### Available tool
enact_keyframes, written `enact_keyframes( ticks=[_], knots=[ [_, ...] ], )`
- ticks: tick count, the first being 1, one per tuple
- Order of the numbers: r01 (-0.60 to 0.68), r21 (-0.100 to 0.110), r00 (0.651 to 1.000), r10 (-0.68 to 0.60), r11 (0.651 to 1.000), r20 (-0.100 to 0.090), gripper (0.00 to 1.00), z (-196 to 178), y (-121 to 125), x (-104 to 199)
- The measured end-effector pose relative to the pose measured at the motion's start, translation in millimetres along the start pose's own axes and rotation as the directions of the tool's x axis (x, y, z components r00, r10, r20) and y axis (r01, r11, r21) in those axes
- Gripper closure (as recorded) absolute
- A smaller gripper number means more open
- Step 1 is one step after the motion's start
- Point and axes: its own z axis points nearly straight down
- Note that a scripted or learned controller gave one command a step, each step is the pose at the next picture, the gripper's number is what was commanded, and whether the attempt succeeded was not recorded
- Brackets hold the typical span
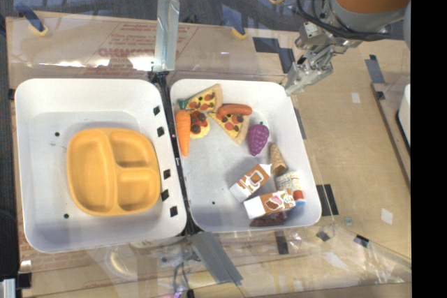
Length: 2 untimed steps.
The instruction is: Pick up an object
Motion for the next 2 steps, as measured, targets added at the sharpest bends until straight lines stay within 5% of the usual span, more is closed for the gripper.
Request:
enact_keyframes(
  ticks=[2],
  knots=[
    [0.374,-0.006,0.928,-0.374,0.927,0.005,1.00,16,2,-15]
  ],
)
